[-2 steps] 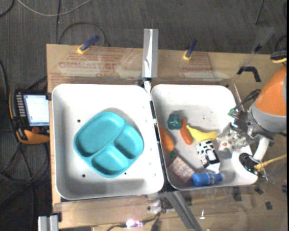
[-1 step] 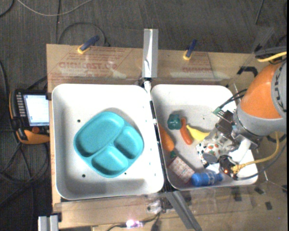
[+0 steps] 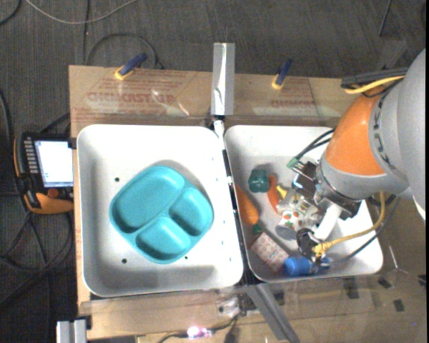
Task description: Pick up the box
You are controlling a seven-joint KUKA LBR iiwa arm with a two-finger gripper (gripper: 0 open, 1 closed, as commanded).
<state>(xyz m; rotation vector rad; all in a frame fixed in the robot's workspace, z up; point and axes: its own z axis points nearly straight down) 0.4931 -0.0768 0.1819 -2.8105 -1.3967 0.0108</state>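
1. Box [image 3: 269, 251]: small, pinkish-brown, printed; lies flat in the right bin [image 3: 357, 263] near its front-left corner, just left of the blue object. It is not seen between any fingers.
2. Gripper [image 3: 300, 216]: set over the middle of the right bin, above a white patterned item [image 3: 294, 209] with red and green marks. Whether the fingers are spread or pressed together cannot be told, as they are hidden under the wrist hardware and cables.
3. Blue object [image 3: 298, 266]: rounded, at the front of the right bin, beside a yellow cable [image 3: 347, 237].
4. Orange object [image 3: 247, 207]: long, carrot-like, laid along the left wall of the right bin.
5. Teal object [image 3: 258, 181]: small and dark, behind the orange one.
6. Arm [image 3: 372, 145]: grey with an orange band, reaching in from the right over the right bin.
7. Left bin [image 3: 93, 191]: white, holding a turquoise divided plate [image 3: 162, 211] with three compartments.
8. Counter [image 3: 150, 95]: brown board behind both bins, with two clamps [image 3: 131, 65] on its far edge.
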